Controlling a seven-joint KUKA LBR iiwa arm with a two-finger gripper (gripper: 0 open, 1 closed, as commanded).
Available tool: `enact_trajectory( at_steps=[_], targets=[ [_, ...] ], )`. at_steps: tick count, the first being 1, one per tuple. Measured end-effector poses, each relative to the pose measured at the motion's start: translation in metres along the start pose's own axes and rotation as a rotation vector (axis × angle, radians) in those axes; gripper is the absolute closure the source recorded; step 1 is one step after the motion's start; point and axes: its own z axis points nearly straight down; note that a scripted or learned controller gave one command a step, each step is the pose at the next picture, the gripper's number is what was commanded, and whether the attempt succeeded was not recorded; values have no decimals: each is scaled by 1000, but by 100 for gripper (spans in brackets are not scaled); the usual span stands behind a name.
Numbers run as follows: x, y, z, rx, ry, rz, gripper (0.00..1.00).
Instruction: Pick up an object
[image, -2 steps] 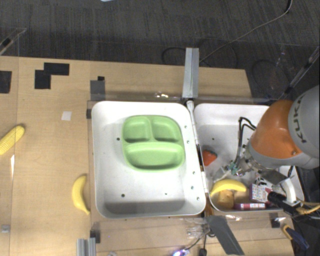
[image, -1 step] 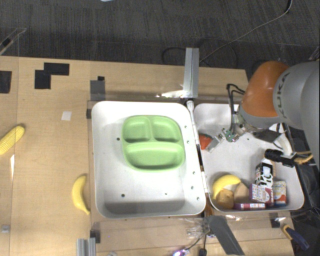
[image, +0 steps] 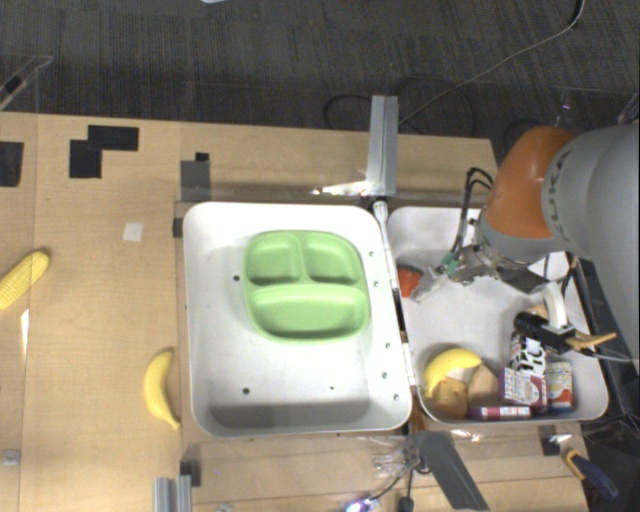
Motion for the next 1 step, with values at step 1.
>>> enact_trajectory(
  at_steps=[1],
  targets=[
    [1,4,-13,-9,-1,-8,100]
  ],
)
